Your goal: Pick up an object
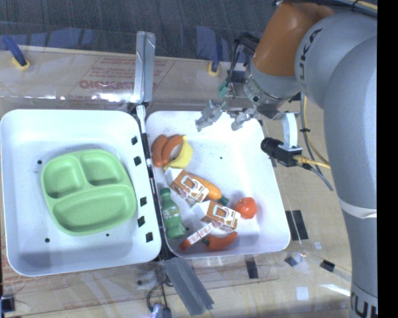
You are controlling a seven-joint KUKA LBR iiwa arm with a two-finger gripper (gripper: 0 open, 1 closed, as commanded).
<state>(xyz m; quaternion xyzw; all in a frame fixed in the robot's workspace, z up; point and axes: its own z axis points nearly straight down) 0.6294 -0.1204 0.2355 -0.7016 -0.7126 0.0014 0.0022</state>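
Where the bins sit: a pale wooden bench [73, 78] under clear sheeting, dark ribbed flooring behind.
Left bin [26, 244]: white, shallow, rounded corners; holds a smooth green divided plate [87, 191].
Right bin [265, 211]: white; toy food crowded toward its left and near sides.
Objects: glossy orange sausage [160, 148] touching a yellow piece [181, 152]; green bottle [172, 212]; two labelled packets [205, 201]; round red-orange tomato [246, 207].
End effector [224, 116]: metal fingers spread apart, nothing between them, above the right bin's far edge, apart from the objects.

Green divided plate [87, 192], left bin [20, 244]
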